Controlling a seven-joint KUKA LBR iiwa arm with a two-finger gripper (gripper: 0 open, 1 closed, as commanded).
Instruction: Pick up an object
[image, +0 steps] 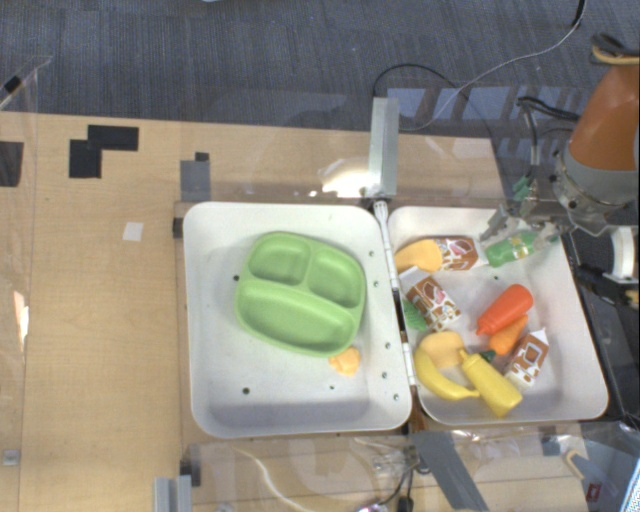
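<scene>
Gripper (515, 232) at right bin's (592, 345) back edge, clamped on green bottle (512, 250).

arm (607, 140): rounded orange band up top, light grey housing ring beneath it; darker grey/black hardware at the wrist; thin dark cables run along its left side; gripper (520, 222) end is pale metallic with small green accents; fine detail blurred, no markings readable
</scene>
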